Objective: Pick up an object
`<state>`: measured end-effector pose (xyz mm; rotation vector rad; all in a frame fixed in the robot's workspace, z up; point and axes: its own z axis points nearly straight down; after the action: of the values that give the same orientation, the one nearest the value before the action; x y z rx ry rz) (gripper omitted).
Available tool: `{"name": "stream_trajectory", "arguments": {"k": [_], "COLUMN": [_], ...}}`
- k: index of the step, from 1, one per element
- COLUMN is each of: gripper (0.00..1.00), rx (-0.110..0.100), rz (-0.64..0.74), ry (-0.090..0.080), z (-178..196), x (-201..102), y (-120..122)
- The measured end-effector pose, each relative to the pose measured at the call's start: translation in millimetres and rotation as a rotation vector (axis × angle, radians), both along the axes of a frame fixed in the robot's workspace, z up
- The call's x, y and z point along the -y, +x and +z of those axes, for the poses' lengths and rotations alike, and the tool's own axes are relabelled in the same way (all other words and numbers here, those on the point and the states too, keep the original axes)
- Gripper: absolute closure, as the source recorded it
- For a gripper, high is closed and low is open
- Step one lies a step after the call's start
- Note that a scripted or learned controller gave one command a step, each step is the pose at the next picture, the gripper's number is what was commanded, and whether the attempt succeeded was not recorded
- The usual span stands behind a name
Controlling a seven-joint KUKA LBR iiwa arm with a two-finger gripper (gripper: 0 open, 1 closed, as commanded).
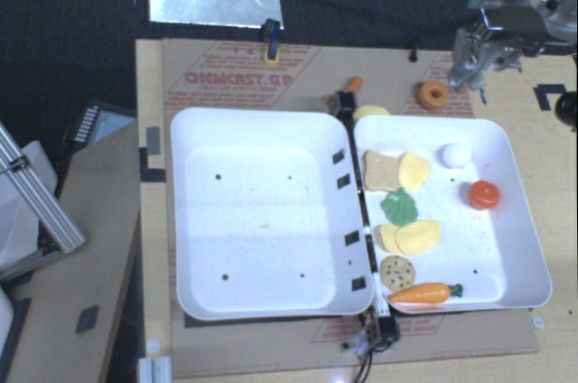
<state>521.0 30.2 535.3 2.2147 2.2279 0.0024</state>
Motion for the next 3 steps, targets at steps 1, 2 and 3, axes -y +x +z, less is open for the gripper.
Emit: {"name": "stream_trajectory", "arguments": {"k": [1,2,3], "gripper": [1.0,1.0,1.0], "rx": [0.0,0.002,0.001], "rz": [0.0,0.0,0.0], "ry": [0.0,0.0,0.0], "z": [0,0,0], "x": [-17,-44,-64], "y": [-36,-35,-35]}}
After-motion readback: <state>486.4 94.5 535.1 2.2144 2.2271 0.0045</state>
